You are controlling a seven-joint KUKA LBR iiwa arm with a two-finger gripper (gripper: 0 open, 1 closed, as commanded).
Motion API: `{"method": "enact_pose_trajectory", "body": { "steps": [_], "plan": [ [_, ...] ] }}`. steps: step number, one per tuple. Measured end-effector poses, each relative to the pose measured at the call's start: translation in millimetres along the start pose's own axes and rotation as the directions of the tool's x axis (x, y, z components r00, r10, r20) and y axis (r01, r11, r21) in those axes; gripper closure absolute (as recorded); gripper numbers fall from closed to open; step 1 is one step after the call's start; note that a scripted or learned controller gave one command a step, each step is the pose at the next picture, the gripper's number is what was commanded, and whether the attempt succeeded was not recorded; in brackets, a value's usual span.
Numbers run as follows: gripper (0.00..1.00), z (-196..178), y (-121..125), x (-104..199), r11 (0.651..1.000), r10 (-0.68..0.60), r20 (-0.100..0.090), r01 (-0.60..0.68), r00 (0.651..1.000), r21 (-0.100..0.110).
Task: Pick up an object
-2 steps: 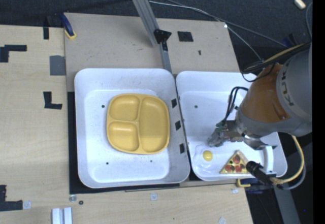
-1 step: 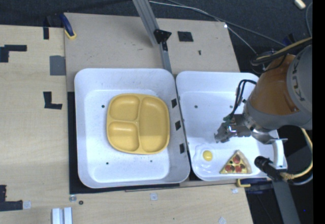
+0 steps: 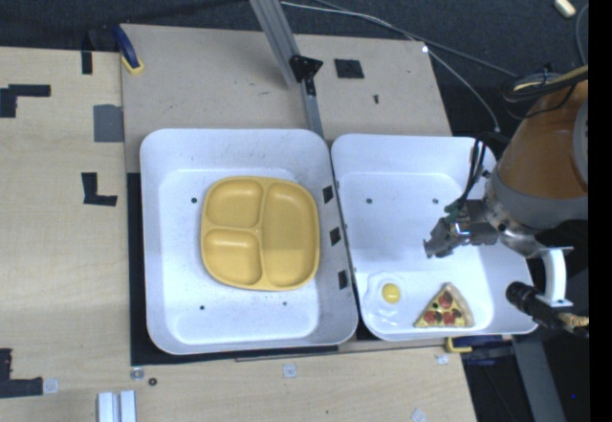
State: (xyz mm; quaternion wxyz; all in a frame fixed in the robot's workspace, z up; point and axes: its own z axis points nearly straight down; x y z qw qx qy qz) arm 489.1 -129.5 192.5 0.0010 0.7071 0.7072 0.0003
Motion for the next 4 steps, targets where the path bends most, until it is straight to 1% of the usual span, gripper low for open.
{"method": "enact_pose_trajectory", "body": {
  "steps": [1,2,3,4],
  "plan": [
    [1.00,-63,1,-2,1.000,-0.001,0.001,0.001,1.000,-0.002],
    [1.00,-66,20,51,1.000,-0.007,-0.002,0.007,1.000,0.002],
    [1.00,-55,44,88,1.000,-0.004,-0.001,0.004,1.000,0.004],
    [1.00,-42,69,144,1.000,-0.005,-0.001,0.005,1.000,0.003]
  ]
}}
